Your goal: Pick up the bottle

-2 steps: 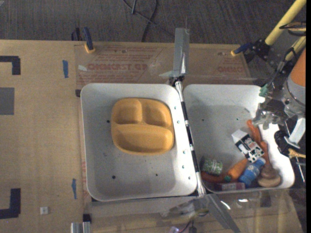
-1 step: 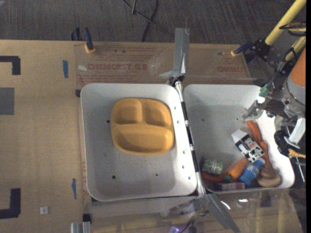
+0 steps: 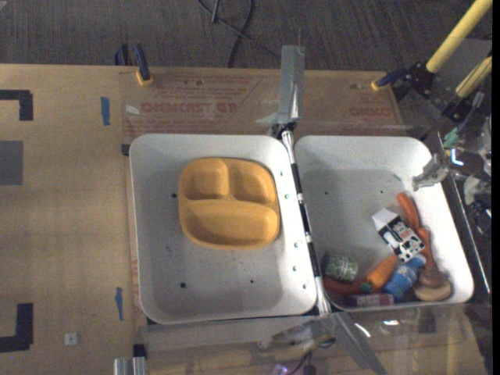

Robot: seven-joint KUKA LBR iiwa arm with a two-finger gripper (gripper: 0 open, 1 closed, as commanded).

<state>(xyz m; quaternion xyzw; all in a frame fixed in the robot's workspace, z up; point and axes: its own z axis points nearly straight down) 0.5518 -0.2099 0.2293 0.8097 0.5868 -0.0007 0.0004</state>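
Gripper [image 3: 437, 169] hangs at the right bin's [image 3: 351, 170] far right rim; whether it is open or closed cannot be told, and nothing shows between its parts.

Its metallic tip sits over the rim's upper right edge, well apart from the clutter heaped in the bin's near right corner. There the bottle [image 3: 405, 277], blue with a pale label, lies tilted and hemmed in: an orange carrot-like piece [image 3: 382, 271] touches its left side, a brown wooden piece [image 3: 432, 289] sits just to its right, a black-and-white carton [image 3: 399, 234] lies just above it, and a slim orange stick [image 3: 411, 213] runs past the carton. A green can [image 3: 341, 267] lies further left, with a dark flat bar [image 3: 370, 298] along the near wall. The left bin [image 3: 156, 272] holds a yellow divided plate [image 3: 229, 202].
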